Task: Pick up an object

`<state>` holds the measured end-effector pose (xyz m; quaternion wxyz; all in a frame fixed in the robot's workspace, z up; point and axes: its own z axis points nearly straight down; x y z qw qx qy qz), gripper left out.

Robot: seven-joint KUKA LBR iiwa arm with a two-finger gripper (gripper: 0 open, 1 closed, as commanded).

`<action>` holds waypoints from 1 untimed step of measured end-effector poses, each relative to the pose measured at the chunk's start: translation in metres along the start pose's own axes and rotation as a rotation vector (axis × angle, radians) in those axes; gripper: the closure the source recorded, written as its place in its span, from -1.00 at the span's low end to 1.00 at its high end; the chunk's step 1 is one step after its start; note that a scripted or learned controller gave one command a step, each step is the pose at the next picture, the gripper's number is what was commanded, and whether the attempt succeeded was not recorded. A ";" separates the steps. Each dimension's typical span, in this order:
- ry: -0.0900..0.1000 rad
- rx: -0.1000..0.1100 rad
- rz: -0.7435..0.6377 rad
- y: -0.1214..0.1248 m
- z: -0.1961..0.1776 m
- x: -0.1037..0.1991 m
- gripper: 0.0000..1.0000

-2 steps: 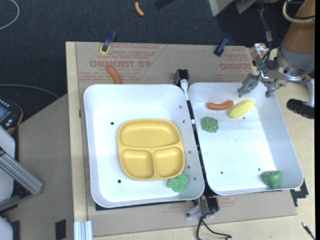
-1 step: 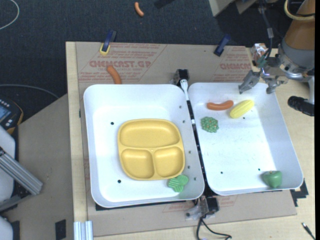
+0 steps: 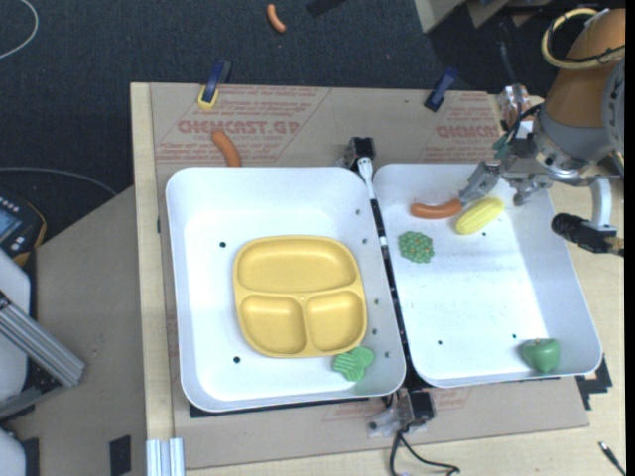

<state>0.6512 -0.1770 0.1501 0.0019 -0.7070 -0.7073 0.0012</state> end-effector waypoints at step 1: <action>0.000 0.002 -0.001 0.003 0.062 0.000 -1.00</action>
